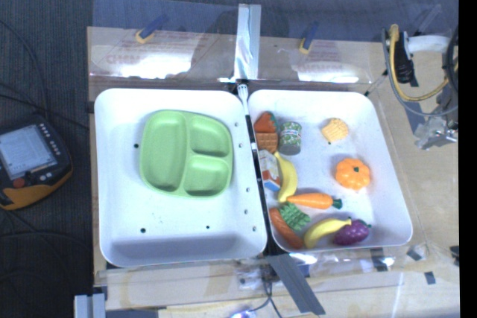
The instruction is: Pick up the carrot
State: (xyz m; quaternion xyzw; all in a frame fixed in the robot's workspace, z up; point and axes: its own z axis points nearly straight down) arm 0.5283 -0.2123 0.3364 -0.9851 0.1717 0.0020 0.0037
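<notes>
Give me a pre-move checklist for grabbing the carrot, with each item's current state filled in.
1. Carrot located, lying in the right bin: ok.
2. Carrot's top unobstructed from above: ok.
3. Free space around carrot: not ok; a banana touches its left end and green toy sits just below.
4. Gripper away from the bin, at the right side of the bench: ok.
5. Fingers open for the grasp: cannot tell.
6. Green plate in the left bin, out of the way: ok.
</notes>
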